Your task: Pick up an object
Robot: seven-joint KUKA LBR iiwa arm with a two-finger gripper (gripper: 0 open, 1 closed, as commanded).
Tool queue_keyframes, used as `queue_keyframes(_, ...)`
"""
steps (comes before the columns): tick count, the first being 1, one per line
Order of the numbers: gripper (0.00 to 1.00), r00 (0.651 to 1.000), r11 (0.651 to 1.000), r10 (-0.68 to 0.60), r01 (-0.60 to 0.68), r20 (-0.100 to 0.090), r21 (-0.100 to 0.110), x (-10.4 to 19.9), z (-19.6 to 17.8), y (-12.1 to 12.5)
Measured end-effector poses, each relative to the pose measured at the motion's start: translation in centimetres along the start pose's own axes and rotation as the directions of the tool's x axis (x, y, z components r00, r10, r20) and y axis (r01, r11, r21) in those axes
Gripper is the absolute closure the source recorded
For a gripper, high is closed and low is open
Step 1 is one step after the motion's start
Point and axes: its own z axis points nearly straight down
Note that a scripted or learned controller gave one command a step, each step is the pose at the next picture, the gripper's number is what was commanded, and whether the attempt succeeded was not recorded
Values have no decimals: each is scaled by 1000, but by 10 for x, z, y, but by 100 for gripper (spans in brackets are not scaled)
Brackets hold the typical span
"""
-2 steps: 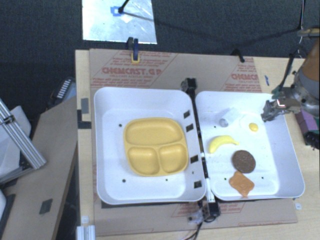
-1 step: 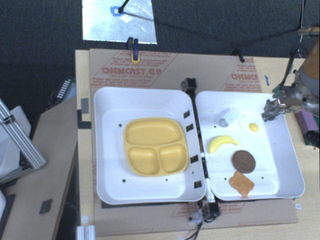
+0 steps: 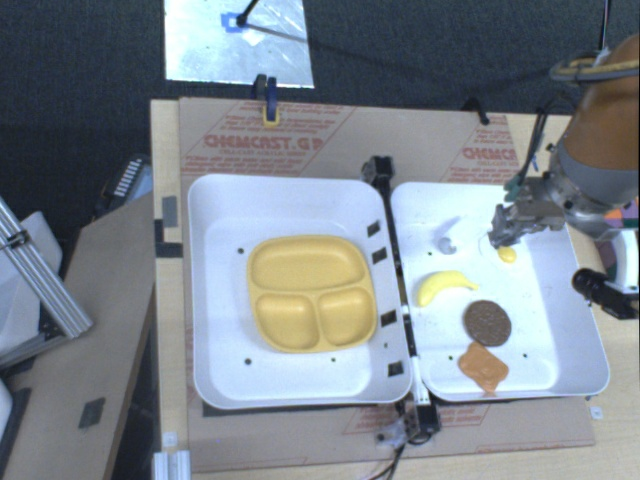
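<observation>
From my remote station I see two shallow white plastic bins side by side; the left bin (image 3: 215, 268) carries a smooth yellow three-compartment plastic tray (image 3: 305, 290); the right bin (image 3: 560, 308) holds the loose pieces. These are a curved yellow toy banana (image 3: 443, 286), glossy; a round dark-brown disc with a grainy face (image 3: 487, 322); an irregular flat orange piece (image 3: 484, 367) just below the disc; a small pale grey lump (image 3: 446, 238); and a small rounded yellow object (image 3: 507, 255). The grey arm with its orange band (image 3: 600, 118) reaches in from the right, wrist bent downward over the right bin's far half; the dark metal two-finger gripper (image 3: 505, 230) hangs just above the small yellow object, nothing visibly between its tips; how wide the tips stand I cannot tell.
</observation>
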Motion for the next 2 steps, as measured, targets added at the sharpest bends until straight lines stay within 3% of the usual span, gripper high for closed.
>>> queue_keyframes(2, 100, 1000, 1000, 1, -1, 1, 2, 99, 18, -27)
